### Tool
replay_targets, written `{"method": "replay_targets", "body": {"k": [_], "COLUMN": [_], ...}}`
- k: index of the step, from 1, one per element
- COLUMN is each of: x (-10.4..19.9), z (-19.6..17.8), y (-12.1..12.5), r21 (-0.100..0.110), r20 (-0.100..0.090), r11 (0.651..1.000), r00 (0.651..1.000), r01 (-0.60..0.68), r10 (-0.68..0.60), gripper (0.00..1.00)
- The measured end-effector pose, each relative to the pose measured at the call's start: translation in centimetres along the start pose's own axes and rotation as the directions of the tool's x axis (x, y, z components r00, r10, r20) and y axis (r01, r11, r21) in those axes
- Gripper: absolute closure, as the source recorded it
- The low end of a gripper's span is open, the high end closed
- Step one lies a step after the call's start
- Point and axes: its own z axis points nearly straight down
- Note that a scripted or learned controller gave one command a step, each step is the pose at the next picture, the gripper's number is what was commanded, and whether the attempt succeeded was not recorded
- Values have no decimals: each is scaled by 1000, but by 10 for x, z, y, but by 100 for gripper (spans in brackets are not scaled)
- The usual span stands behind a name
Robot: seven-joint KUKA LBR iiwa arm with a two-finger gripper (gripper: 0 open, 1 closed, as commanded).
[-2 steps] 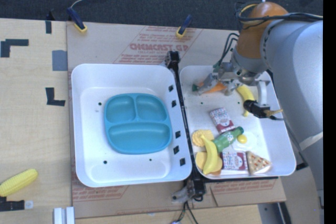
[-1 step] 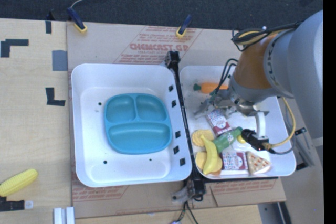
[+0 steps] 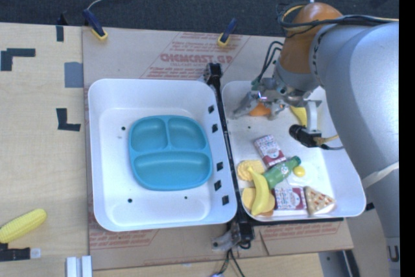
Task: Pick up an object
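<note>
Inside left bin (image 3: 104, 139): blue divided plate (image 3: 170, 152).

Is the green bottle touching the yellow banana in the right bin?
Touching. In the camera view, the green bottle lies across the top end of the yellow banana, overlapping it with no gap.

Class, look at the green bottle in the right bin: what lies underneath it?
The green bottle lies tilted across a yellow banana and beside a red-and-white packet. Whatever sits directly beneath its body is covered, so it cannot be told.
</note>
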Motion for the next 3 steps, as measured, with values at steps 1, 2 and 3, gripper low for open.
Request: {"method": "replay_targets", "body": {"k": [1, 2, 3], "x": [6, 3, 7], "z": [0, 0, 0], "y": [0, 0, 0], "r21": [-2, -1, -4], "r20": [5, -1, 5], "r11": [1000, 1000, 1000], "r00": [1000, 1000, 1000], "r01": [-1, 2, -1], "r10": [1, -2, 1], "gripper": [0, 0, 0]}}
